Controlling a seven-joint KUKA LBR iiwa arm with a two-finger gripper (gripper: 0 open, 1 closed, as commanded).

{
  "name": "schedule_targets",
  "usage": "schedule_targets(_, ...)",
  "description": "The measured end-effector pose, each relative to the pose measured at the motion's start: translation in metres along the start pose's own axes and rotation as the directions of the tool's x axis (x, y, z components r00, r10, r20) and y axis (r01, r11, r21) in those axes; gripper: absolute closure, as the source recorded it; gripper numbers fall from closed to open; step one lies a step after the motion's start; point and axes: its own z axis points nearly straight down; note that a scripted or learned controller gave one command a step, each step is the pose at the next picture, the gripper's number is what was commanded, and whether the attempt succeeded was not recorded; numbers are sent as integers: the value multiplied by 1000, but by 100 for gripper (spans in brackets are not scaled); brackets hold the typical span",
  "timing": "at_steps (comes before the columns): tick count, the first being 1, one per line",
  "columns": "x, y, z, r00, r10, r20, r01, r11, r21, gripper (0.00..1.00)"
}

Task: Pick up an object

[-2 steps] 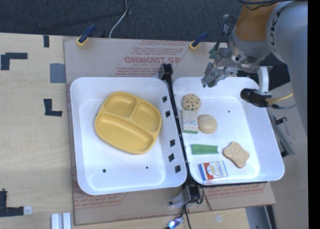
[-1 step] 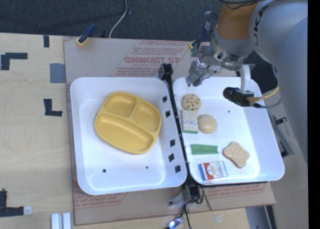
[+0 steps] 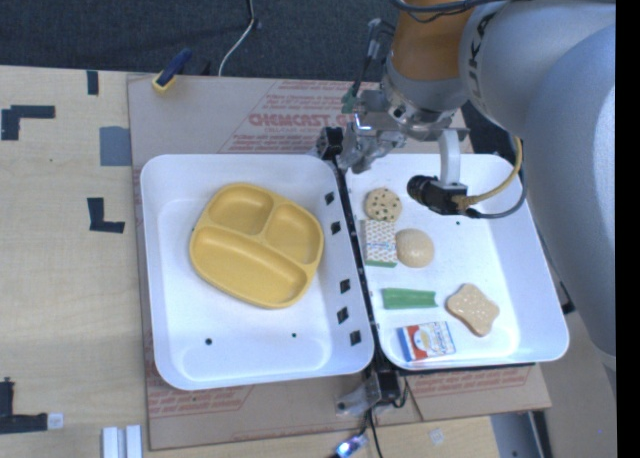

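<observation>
Cardboard covers the wooden bench under two white bins; the left bin [image 3: 165, 276] bears a yellow divided plate [image 3: 257, 243]. Along the right bin [image 3: 520, 276], from far to near, lie a round chocolate-chip cookie [image 3: 381, 205], a patterned wafer [image 3: 379, 242] beside a pale bun [image 3: 414, 247], a green strip [image 3: 408, 297] lying crosswise, a toast slice [image 3: 472, 308] and a small carton [image 3: 426, 340]. Over the far edge where both bins meet hangs the gripper [image 3: 352, 151]; whether its jaws are apart I cannot tell
</observation>
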Motion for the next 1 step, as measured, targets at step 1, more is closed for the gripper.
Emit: schedule_targets(1,45,0,14,1000,2,1,-2,1000,2,100)
